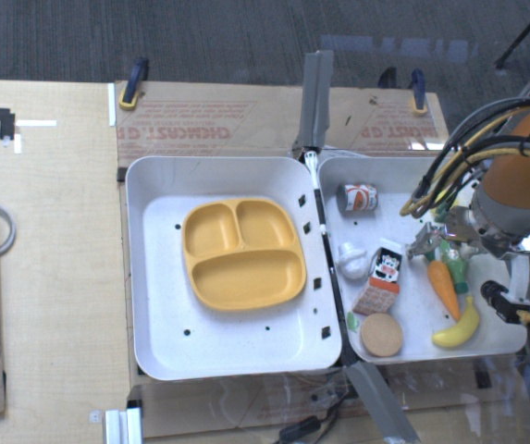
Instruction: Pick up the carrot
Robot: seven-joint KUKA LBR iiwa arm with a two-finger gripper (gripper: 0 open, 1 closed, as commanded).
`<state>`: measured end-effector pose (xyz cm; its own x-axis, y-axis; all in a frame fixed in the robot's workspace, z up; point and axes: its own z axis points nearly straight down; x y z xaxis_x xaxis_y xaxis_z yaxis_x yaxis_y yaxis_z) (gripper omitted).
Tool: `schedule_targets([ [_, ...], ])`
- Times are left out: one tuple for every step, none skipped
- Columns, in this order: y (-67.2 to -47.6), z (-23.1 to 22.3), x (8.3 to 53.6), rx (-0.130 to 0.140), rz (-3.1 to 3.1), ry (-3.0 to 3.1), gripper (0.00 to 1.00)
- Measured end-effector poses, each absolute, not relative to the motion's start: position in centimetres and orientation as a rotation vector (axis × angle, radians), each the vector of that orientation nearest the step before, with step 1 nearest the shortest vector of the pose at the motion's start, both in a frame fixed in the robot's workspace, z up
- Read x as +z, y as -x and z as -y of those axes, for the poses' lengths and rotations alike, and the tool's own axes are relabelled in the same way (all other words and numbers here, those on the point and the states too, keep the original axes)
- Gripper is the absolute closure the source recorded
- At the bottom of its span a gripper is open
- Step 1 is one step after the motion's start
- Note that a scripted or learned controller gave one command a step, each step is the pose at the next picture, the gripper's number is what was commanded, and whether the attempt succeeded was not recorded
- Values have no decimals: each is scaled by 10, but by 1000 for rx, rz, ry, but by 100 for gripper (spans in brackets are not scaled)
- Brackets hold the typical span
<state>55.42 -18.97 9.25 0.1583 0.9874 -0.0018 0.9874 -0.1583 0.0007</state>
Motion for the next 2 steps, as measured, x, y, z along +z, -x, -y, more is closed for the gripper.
schedule_targets([
  [-554,191,101,-2,-2032,-2393,100],
  [-554,191,101,-3,-2033,-2393,0],
])
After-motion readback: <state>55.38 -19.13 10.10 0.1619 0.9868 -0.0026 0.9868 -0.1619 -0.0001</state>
